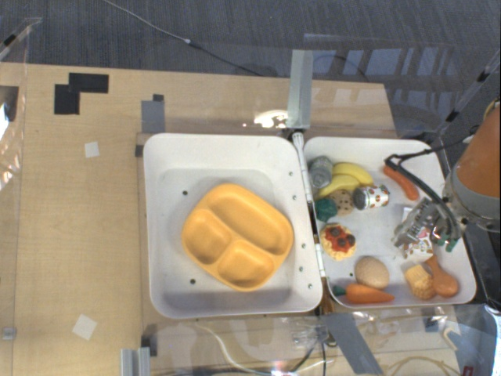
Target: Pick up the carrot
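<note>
Camera view, my entry: carrot [369, 294], light, stiff, smooth toy by right bin's [391, 143] front wall, best pinched mid-length; gripper [423, 232] nearby, closure undeterminable.

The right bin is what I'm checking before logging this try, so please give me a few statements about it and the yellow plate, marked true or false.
1. The orange carrot lies at the near edge of the right white bin. True.
2. The yellow divided plate sits in the right bin. False: it sits in the left white bin.
3. The gripper holds the carrot. False: the carrot lies on the bin floor, apart from the gripper.
4. The yellow banana lies near the far side of the right bin. True.
5. The tan egg lies just beyond the carrot. True.
</note>
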